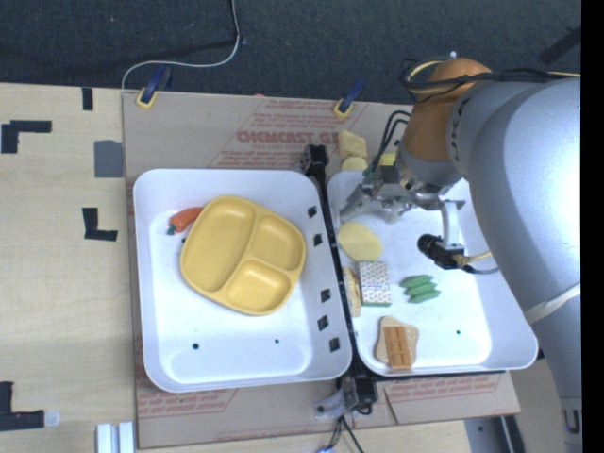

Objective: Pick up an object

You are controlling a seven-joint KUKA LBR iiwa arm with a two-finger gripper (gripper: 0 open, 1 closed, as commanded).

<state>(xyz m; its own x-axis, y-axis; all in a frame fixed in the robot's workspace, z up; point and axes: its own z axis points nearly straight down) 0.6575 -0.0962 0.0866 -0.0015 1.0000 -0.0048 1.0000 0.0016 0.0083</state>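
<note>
End effector [382, 199] low in right bin [491, 333], its state impossible to tell, just above yellow round piece [360, 242]; wafer [375, 282], green pods [420, 288], toast [398, 343] lying loose nearby; nothing visibly lifted, pick outstanding.

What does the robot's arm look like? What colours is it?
The arm is big, round and smooth, mostly shiny grey, with an orange band near the wrist. Below the band sits the gripper, a small silvery metal part. Thin black cables loop beside the band, and a little black piece with a wire sticks out near the arm's side.
</note>
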